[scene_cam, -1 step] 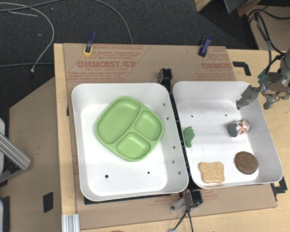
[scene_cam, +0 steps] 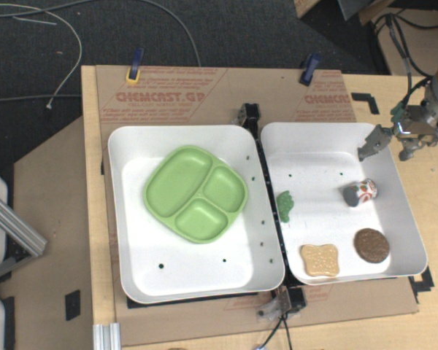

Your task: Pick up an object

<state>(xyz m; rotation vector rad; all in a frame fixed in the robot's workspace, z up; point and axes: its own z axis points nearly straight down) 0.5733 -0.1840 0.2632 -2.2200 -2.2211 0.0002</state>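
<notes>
The right bin [scene_cam: 314, 148] holds a small red-and-white can [scene_cam: 360, 192] lying on its side, a brown round cookie [scene_cam: 371, 245], a tan slice of toast [scene_cam: 320, 260] and a green broccoli piece [scene_cam: 285, 204] by its left wall. My gripper [scene_cam: 389, 148] hovers over the bin's far right corner, above and to the right of the can. It is open, with nothing between its fingers [scene_cam: 371, 143].
A green divided plate [scene_cam: 196, 193] lies in the left bin [scene_cam: 131, 268]. Black clamps [scene_cam: 249, 114] sit where the bins meet at the back. Blue clips [scene_cam: 309, 69] hold the cardboard under the bins. Cables run across the dark floor behind.
</notes>
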